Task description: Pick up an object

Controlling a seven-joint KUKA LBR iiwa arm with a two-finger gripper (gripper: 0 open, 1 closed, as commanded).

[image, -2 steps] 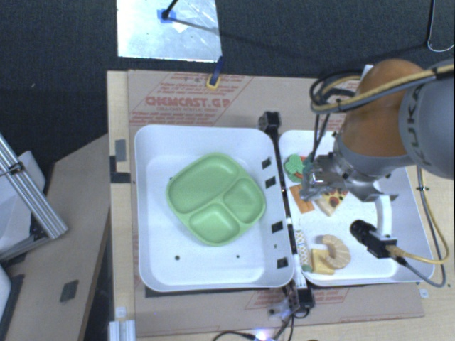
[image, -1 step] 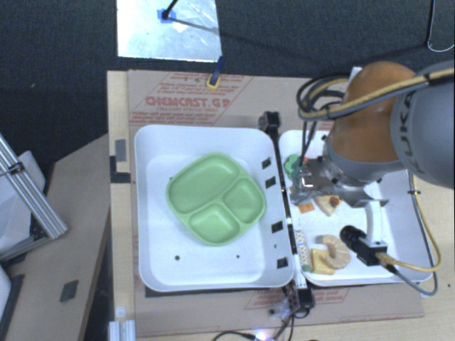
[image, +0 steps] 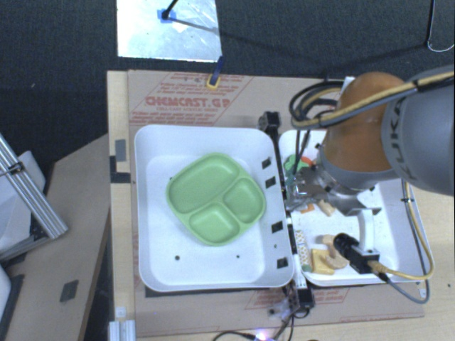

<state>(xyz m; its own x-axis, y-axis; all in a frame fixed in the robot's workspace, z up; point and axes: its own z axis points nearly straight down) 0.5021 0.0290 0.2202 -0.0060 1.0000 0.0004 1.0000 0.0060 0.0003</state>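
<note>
1. The arm point(image: 402, 141) is the biggest thing here. It comes in from the right and hunches over the right bin point(image: 391, 251), with the orange band point(image: 362, 130) facing up at the camera (it covers most of that bin's far half).
2. The surface: both bins sit on a brown board point(image: 185, 98) with red print, on a pale bench point(image: 78, 212). There's dark carpet point(image: 57, 48) past the far side with a shiny silver sheet point(image: 170, 20) lying on it, and metal frame rails point(image: 28, 197) poke in at the left.
3. The left bin point(image: 153, 261) holds one green divided plate point(image: 215, 199), lying flat and roughly centred. There's bare white all round it, widest on the near side.
4. The gripper point(image: 302, 196) sits under the wrist, low over the left edge of the right bin, just beside the divider between the bins. Honestly can't tell if it's open or closed, or whether it's got hold of anything, because the wrist hides it.
5. The pickable bits are all in the right bin. A pale yellow piece point(image: 323, 263) is in the near left corner and a tan chunk point(image: 327, 208) is just on the near side of the gripper. On the far side of the gripper is a small green thing point(image: 291, 165) with an orange bit point(image: 306, 160) right next to it.
6. Room to move: things bunch up along the right bin's left wall, and open white floor shows toward its near right. Black clips point(image: 269, 183) line the divider.
</note>
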